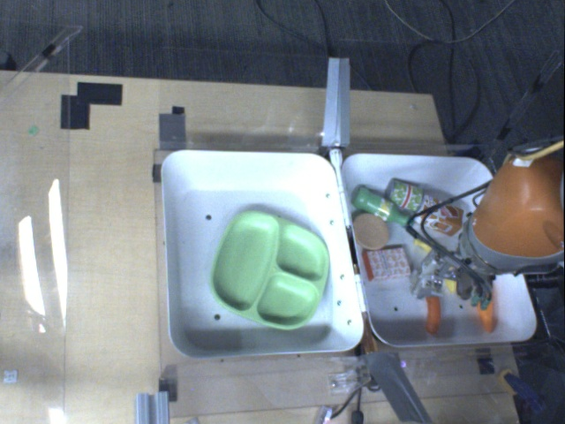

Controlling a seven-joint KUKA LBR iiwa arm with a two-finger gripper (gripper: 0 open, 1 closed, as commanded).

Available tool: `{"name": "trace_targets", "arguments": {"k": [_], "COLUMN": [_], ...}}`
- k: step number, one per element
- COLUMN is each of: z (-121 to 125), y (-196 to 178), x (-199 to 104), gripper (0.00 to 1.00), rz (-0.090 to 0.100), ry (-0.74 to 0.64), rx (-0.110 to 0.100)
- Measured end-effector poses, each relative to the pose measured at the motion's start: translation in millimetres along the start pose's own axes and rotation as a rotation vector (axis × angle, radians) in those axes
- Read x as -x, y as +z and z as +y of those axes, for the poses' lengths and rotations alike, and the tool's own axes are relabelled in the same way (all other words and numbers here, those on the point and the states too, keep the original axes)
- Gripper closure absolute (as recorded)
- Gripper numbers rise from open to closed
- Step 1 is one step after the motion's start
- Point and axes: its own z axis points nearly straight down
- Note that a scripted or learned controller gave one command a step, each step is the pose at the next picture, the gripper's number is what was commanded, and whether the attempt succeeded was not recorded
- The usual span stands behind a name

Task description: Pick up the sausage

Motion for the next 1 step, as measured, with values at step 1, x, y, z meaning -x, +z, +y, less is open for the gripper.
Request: {"name": "trace_targets", "arguments": {"k": [1], "z": [23.6], "y": [10.2], "x": [-8.2], "gripper": [1.0], "rz": [0.002], "ry": [-0.538], "rx": [-0.003]}}
